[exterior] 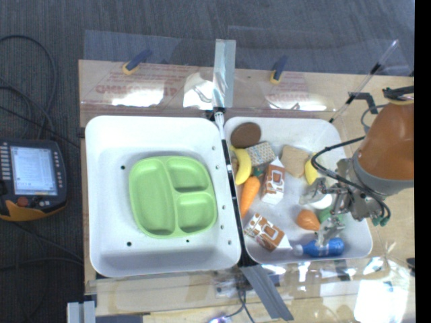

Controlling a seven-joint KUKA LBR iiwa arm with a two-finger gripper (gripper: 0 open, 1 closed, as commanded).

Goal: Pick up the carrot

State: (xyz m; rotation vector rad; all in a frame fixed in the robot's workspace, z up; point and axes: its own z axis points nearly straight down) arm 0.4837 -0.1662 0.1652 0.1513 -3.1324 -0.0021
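Observation:
The carrot [249, 194] is orange and lies lengthwise at the left side of the right bin [283, 126], close to the wall between the two bins. A banana [241, 165] touches its upper end, and a white and orange carton [273, 182] lies just to its right. My gripper [322, 214] hangs over the right part of the same bin, well to the right of the carrot. It is open, with its fingers apart above a small orange fruit [308, 219] and a green item. Nothing is held.
The right bin also holds a brown round item [246, 134], a checkered packet [262, 153], a bread slice [294, 159], a yellow lemon [310, 170], a second carton [264, 231] and a blue item [323, 248]. A green divided plate [174, 195] lies in the left bin [108, 147].

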